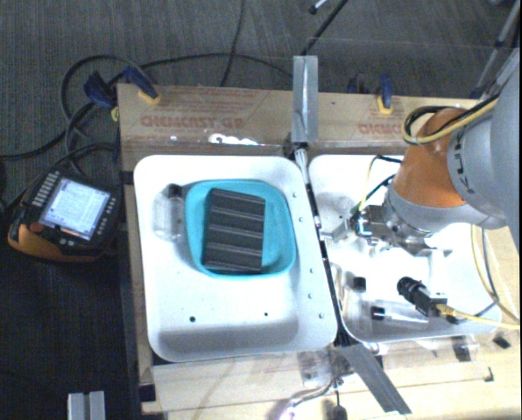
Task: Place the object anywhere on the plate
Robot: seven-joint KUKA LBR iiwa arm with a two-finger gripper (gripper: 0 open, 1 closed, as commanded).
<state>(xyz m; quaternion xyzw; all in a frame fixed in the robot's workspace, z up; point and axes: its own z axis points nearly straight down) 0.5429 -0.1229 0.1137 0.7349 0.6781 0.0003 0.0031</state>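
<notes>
A dark ribbed block already lies on the blue plate in the left bin; my claw sits in the right bin, state indeterminable.

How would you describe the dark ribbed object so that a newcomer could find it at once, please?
Start at the left shallow white bin and find the turquoise plate in its upper half. The dark grey ribbed rectangular block lies on that plate; its ridged dark surface distinguishes it from the clear bottle beside the plate's left edge.
</notes>
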